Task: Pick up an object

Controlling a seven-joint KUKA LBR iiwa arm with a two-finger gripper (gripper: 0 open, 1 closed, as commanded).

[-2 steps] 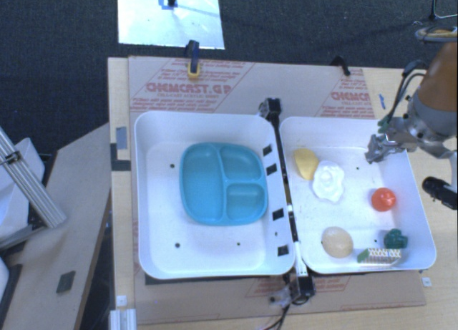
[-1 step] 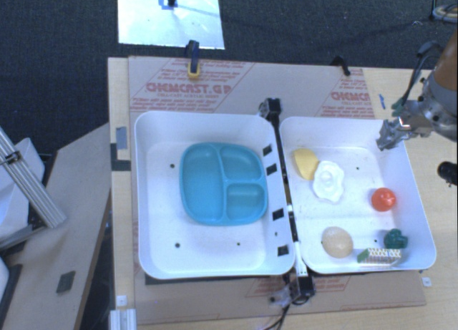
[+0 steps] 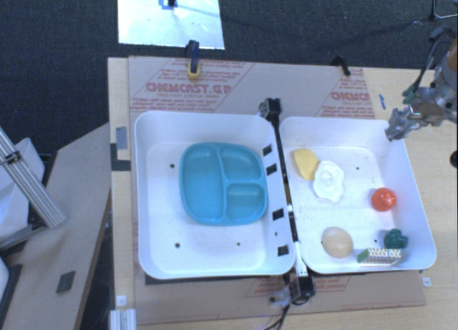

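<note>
The right bin [image 3: 411, 178] holds several small items: a yellow wedge [image 3: 305, 163], a white fried-egg shape [image 3: 328, 181], a red ball [image 3: 383, 199], a beige oval [image 3: 337, 242], a dark green piece [image 3: 394, 238] and a small patterned block [image 3: 379, 255]. My gripper [image 3: 398, 127] hangs at the far right, above the right bin's back right corner. It is well apart from every item, and nothing is seen in it.
The left bin [image 3: 154, 178] bears a blue divided plate [image 3: 222, 183]. A row of black clips [image 3: 278, 178] runs along the seam between the bins. A yellow clamp [image 3: 193, 64] sits at the board's far edge. Metal rails [image 3: 25, 178] stand at the left.
</note>
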